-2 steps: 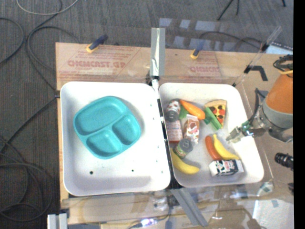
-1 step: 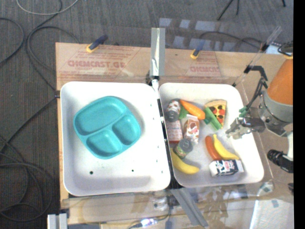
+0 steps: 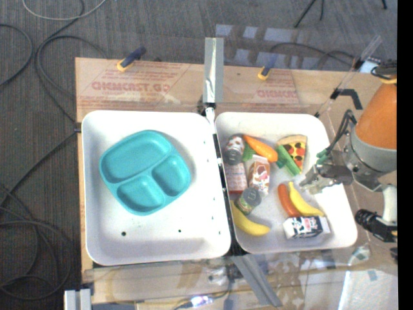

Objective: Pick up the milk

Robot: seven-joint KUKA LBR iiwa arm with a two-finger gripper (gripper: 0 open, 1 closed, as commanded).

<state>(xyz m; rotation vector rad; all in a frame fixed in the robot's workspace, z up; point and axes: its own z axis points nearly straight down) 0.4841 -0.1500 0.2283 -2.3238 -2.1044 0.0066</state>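
Gripper [image 3: 314, 179] sits over right bin [image 3: 335, 147], near its right wall. Below the jaws: banana [image 3: 303, 203] and red pepper [image 3: 286, 200], just beside the milk [image 3: 306, 227]. Bare floor right of the milk, along the bin wall.

Grey arm [image 3: 371, 150] with orange band, black cables.

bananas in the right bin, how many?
2. One banana lies at the right bin's front left; the other banana lies mid-right, beside a red-orange item, just above the milk. Clutter could hide more.
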